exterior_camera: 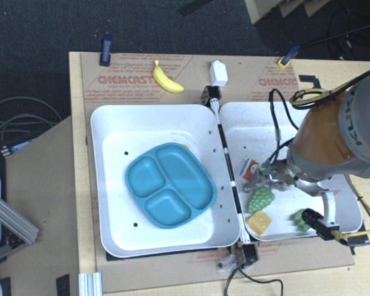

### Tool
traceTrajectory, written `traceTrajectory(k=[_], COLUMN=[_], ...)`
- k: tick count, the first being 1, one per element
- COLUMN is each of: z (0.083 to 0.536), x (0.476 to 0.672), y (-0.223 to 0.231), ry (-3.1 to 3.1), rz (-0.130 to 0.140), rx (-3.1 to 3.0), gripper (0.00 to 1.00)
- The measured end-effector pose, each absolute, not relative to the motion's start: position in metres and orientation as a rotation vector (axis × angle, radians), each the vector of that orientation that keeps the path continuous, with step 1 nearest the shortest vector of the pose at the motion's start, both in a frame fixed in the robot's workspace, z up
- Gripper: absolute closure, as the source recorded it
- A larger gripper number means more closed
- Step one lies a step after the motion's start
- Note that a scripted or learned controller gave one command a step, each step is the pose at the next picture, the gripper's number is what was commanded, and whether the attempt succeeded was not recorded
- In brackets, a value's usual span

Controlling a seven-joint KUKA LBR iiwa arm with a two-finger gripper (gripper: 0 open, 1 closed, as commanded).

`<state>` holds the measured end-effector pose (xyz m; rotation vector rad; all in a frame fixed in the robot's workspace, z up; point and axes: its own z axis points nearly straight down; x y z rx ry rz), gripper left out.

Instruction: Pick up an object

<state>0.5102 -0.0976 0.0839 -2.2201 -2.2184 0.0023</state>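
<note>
Two white bins side by side on the bench. Left bin [111, 165] holds a blue divided plate [168, 184], set near the middle with bare floor all round it, widest along the far and left walls. Right bin [253, 119] is crowded at its near end: a green knobbly object [259, 198] and a yellow block [258, 222] lie close to the shared divider wall, a small red and blue item [250, 168] just beyond them, another green piece [301, 221] nearer the right. Far half of that bin is bare. Gripper [266, 175] hangs low over the green knobbly object; cannot tell its state, dark and blurred against the clutter. The arm [333, 134] covers the bin's right side and is cut off at the frame edge. A banana [166, 79] lies on the bench beyond the left bin.
</note>
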Motion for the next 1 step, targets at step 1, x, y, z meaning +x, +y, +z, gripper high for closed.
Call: traceTrajectory(k=[1], z=[0.0847], x=[0.5572], y=[-0.1015], ry=[-2.223], rz=[-0.002], rx=[-2.222], gripper=[0.00])
